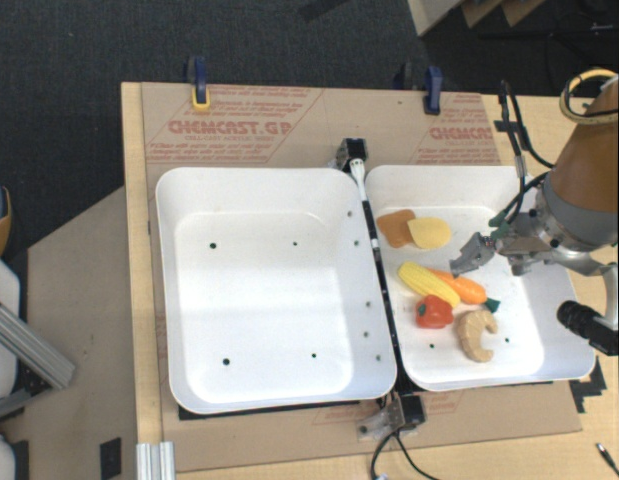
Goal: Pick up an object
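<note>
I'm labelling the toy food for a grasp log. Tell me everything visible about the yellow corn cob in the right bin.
The yellow toy corn cob looks like smooth moulded plastic, elongated with rounded ends. It lies flat and slanted on the floor of the right white bin, one end toward the bin divider. The orange toy carrot runs along its far side, touching it, and the red toy pepper sits against its lower end. The hand hovers just beyond it, not touching.

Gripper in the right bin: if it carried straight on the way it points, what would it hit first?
Probably the carrot, just beyond the gripper, which points down-left; the corn cob lies behind it. Height above them is unclear from this view.
</note>
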### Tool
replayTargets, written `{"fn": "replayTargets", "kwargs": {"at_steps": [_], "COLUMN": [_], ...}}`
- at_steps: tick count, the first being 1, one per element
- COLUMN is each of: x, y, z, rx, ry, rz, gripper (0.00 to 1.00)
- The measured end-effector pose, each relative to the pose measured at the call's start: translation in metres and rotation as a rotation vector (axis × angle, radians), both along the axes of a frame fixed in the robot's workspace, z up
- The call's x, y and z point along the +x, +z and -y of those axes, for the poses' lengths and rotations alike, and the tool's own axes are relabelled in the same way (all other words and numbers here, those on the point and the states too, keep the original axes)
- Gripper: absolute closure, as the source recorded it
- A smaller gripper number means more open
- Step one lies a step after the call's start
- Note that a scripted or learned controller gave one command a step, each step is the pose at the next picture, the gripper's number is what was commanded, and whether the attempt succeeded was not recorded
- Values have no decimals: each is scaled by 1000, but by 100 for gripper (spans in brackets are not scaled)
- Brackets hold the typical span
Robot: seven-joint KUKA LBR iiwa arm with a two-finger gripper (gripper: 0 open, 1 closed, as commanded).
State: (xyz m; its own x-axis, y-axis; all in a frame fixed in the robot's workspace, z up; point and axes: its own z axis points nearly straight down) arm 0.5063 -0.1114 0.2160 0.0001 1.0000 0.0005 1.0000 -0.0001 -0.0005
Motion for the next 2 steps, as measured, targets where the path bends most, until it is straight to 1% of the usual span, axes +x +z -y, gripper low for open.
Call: {"fn": "replayTargets", "kwargs": {"at_steps": [1, 2], "x": [5, 8], "y": [-121, -104], "z": [-20, -18], "rx": [4, -1], "ry": [2, -2], "rz": [-13, 1], "gripper": [0, 100]}}
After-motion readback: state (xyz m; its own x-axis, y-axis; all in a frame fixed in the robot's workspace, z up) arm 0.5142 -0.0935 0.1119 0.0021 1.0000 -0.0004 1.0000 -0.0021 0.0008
